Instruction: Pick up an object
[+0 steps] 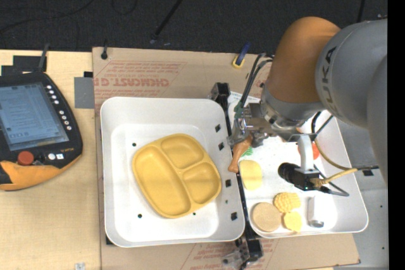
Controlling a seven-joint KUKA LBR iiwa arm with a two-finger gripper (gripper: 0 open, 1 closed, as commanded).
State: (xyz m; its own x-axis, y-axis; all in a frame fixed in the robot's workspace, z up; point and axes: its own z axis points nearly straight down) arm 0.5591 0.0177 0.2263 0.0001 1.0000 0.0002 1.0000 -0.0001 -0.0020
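My gripper hangs over the left edge of the right bin, close to the divider between the two bins. Directly beneath it is an orange, carrot-like piece, tilted and touching the bin's left wall; whether the gripper grips it cannot be made out. A pale yellow block lies just right of that piece. Near the front lie a tan round biscuit, a yellow waffle-textured disc and a small yellow piece. A grey-white object lies to their right.
The left bin holds a yellow divided tray. A bit of green shows under the wrist and a red-orange piece beside it. A teach pendant rests on the bench at far left.
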